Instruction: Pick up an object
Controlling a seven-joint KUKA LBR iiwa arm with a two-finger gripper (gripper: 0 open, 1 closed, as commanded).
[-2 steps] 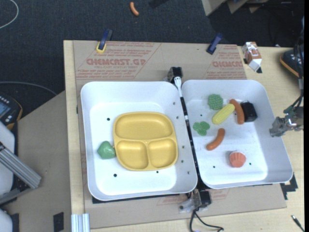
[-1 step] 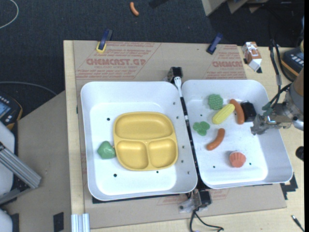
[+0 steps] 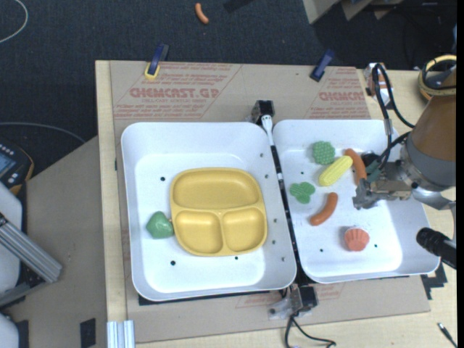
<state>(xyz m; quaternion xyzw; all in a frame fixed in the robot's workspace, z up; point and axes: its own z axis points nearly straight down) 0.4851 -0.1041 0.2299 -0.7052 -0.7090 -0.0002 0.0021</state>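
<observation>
My gripper (image 3: 360,187) hangs over the right bin (image 3: 377,263), near its right side, with its fingers pointing left toward the toys. Whether they grip anything is unclear. Just left of it lie a yellow corn cob (image 3: 335,170), an orange carrot (image 3: 355,162) and a red-orange sausage (image 3: 323,209). A green broccoli piece (image 3: 322,151) sits farther back, and a second green piece (image 3: 302,191) lies near the bin's left wall. A pink-orange shell-shaped toy (image 3: 356,238) rests toward the front.
The left bin (image 3: 138,194) holds a yellow divided plate (image 3: 217,210) and a green toy (image 3: 159,225) at the plate's left. A black divider strip (image 3: 279,187) runs between the bins. Cables (image 3: 384,100) trail behind the arm at the back right.
</observation>
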